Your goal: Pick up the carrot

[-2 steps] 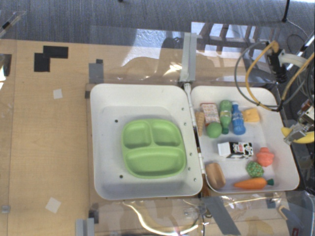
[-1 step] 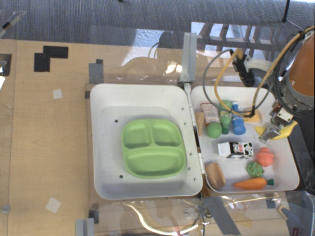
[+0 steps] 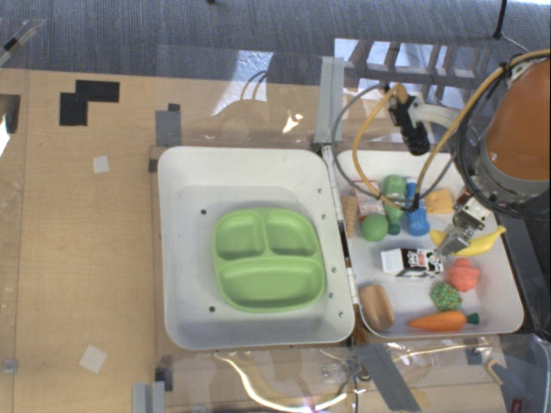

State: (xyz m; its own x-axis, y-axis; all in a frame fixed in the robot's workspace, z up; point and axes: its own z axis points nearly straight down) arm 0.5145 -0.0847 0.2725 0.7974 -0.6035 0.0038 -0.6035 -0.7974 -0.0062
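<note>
The carrot (image 3: 439, 321) lies on its side along the near edge of the right bin (image 3: 515, 315), orange body pointing left and its small green top toward the right, just below a knobbly green piece (image 3: 446, 296) and beside a brown bread-like roll (image 3: 376, 305). The gripper (image 3: 456, 231) hangs over the middle of that bin, well short of the carrot — it sits by the yellow banana (image 3: 480, 242), and from here I cannot tell whether it is clenched or released, nor whether anything is in it. Nothing links it to the carrot; the two are apart, with a reddish-orange fruit (image 3: 464, 274) and a small black-and-white box (image 3: 411, 261) lying between and around them. Further back in the same bin are a green ball (image 3: 374, 227), a blue toy (image 3: 417, 222) and a yellow-orange block (image 3: 439, 201), crowded close together. The left bin (image 3: 189, 231) holds a light green divided tray (image 3: 268, 259), lying flat. The arm's orange band (image 3: 522, 136) bulks large at the right, with cables looping over the bin's far side.
</note>
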